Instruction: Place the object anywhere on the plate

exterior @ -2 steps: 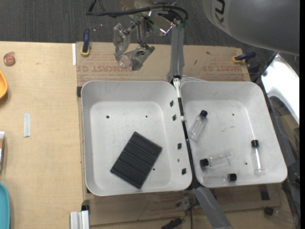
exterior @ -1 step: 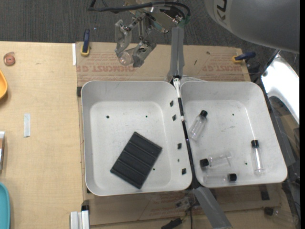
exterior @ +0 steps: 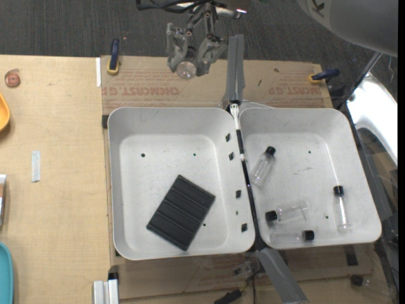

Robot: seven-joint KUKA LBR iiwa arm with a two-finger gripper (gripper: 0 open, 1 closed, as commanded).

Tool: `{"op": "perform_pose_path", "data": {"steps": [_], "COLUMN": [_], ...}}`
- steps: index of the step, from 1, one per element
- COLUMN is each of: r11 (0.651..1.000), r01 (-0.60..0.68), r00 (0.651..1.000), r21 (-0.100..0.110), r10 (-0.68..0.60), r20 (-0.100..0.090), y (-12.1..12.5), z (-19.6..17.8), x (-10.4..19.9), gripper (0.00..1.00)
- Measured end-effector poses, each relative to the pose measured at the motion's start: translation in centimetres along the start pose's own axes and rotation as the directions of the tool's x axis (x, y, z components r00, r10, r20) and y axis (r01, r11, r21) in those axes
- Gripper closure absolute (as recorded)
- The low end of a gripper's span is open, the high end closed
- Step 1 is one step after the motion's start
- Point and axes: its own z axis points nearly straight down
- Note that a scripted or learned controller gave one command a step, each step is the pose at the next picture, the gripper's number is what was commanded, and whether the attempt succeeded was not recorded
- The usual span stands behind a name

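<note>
Camera view: tan bench [exterior: 50,138], two white bins [exterior: 126,132], dark carpet [exterior: 63,18] behind.

"CHEMCAST GP" upside down on cardboard [exterior: 190,87]

- You get even, fairly bright overhead light across the bench; nothing falls into deep shade.
- The two white bins [exterior: 120,170] run close to overexposed, so their walls and floors blend.
- Shadows are soft: a faint one hugs the black plate [exterior: 181,211].
- The clear vials [exterior: 262,164] nearly vanish against the white; you mostly see their dark caps.
- The arm's grey body [exterior: 354,8] at the top right is large and out of focus.
- The gripper [exterior: 188,56] looks slightly smeared.
- Overall sharpness is modest.
</note>
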Motion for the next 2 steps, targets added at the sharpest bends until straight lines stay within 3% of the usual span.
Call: {"op": "perform_pose_path", "data": {"steps": [1, 2], "r11": [0.934, 0.871], "r01": [0.357, 0.491], "r00": [0.934, 0.871], "r21": [-0.003, -0.004], "r10": [-0.357, -0.491], "r20": [0.000, -0.001], "y": [-0.6, 0.5], "z": [0.0, 8.2], "x": [2.9, 11.5], "gripper": [1.00, 1.00]}}
